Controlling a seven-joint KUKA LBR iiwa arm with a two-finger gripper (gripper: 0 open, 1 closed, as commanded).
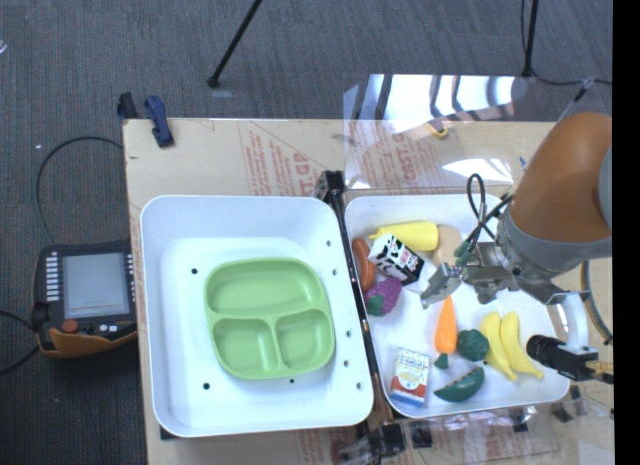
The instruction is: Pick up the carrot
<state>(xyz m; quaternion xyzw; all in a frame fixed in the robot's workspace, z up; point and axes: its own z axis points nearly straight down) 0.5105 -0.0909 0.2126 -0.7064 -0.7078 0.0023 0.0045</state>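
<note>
The carrot [446, 324] lies upright in the right bin [372, 373] beside the bananas [508, 343], its top just under the claw [452, 283], which seems spread and empty, so it should drop straight and straddle the narrow body before closing

A: Where is the claw [452, 286]?
B: Over the right bin [560, 393], just above the carrot's [446, 327] top end.
A: And around the carrot?
B: Bananas [505, 343] to its right, a small carton [410, 374] lower left, purple grapes [383, 296] to the left.
A: The left bin [170, 353]?
B: It holds a green divided plate [268, 316]. Both bins sit on the counter [240, 153].
</note>
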